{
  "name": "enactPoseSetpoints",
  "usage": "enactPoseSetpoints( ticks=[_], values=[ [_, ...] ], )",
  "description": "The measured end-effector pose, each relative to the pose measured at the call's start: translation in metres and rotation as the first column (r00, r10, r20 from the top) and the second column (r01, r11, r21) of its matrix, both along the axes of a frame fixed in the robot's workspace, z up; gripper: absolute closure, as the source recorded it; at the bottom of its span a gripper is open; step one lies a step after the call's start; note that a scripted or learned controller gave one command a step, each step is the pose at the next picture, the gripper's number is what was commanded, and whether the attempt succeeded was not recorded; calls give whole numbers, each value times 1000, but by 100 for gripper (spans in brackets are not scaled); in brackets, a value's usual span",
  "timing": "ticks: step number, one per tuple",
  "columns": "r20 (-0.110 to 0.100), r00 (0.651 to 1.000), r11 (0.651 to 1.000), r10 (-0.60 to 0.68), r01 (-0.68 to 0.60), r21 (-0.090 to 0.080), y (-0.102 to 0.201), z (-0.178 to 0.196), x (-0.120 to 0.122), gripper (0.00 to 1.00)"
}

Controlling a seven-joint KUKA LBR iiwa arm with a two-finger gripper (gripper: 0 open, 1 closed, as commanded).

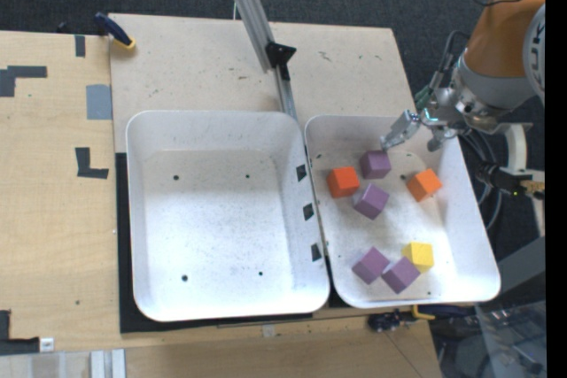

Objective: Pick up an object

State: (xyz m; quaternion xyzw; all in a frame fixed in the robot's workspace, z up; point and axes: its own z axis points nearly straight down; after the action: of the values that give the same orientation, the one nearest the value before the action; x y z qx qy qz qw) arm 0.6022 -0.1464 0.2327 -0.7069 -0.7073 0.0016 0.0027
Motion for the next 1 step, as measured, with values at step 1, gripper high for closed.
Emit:
enactPoseSetpoints(
  ticks=[1],
  values=[
    [5,1000,1000,2,-2,-1,0,3,1,0]
  ],
)
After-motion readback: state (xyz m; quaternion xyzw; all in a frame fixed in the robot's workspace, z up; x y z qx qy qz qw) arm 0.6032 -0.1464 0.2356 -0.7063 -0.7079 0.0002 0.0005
